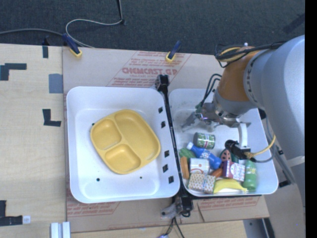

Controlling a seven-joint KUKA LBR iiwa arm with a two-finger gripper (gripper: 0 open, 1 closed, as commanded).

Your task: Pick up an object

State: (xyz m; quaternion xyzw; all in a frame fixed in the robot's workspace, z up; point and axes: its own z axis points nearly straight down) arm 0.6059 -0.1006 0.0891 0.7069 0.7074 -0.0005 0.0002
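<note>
The grey arm [277, 78] looms nearest, bending down into the right bin [270, 185]. Its end effector [194, 120] hangs with fingers spread, pinching nothing. Just below it lies a green can [204, 141] on its side, long axis crosswise; further off, the yellow tray [125, 141] sits in the left bin [79, 133].

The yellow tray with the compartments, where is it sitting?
The yellow tray lies alone in the left bin, left of the divider.
</note>
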